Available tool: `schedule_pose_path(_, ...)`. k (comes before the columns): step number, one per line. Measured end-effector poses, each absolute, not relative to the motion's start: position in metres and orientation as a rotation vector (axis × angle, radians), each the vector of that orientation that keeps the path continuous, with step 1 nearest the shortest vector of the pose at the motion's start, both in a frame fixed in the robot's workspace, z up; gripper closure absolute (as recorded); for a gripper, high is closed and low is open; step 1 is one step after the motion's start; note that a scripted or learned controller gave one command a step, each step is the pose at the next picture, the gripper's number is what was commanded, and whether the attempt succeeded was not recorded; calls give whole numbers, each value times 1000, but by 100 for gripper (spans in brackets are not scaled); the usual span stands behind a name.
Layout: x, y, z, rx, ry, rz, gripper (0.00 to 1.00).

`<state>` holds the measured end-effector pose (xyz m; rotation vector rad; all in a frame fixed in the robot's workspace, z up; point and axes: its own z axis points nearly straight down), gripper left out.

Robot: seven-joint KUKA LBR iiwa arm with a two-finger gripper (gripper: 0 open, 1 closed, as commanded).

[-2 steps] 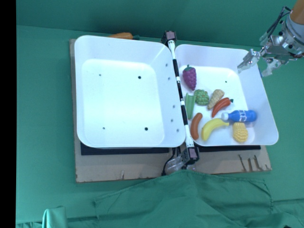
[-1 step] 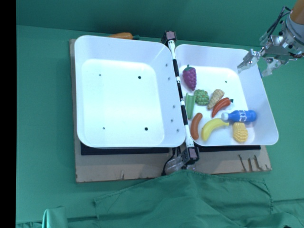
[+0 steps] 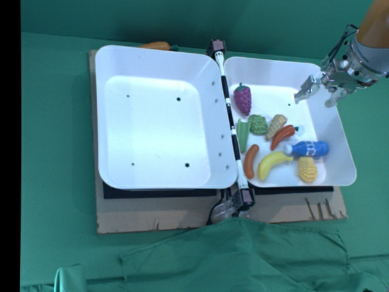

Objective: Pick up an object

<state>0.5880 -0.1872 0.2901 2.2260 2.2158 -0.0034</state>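
The right bin [image 3: 331,123] holds several toy foods: purple grapes [image 3: 242,98], a green bunch [image 3: 258,125], a corn cob [image 3: 276,126], a red chilli [image 3: 282,137], a blue bottle [image 3: 307,148], a banana [image 3: 271,163], a sausage [image 3: 250,160], a green pod [image 3: 243,135] and a yellow corn piece [image 3: 307,171]. My gripper [image 3: 320,93] hangs above the bin's far right part, open, with nothing between its fingers. It is well above and to the right of the toys.
The left bin [image 3: 115,66] lies beside the right one, with a black-and-white divider bar [image 3: 230,120] between them. An orange toy [image 3: 155,45] rests outside, behind the left bin. Green cloth [image 3: 243,254] bunches at the front.
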Motion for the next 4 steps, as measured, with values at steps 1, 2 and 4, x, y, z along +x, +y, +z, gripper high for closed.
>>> schedule_pose_path(1, 587, -183, 230, 2227, 2218, -5, 0)
schedule_pose_path(2, 589, -184, 208, 2219, 2212, 5, 0)
schedule_pose_path(4, 590, -187, 269, 2216, 2211, 7, 100)
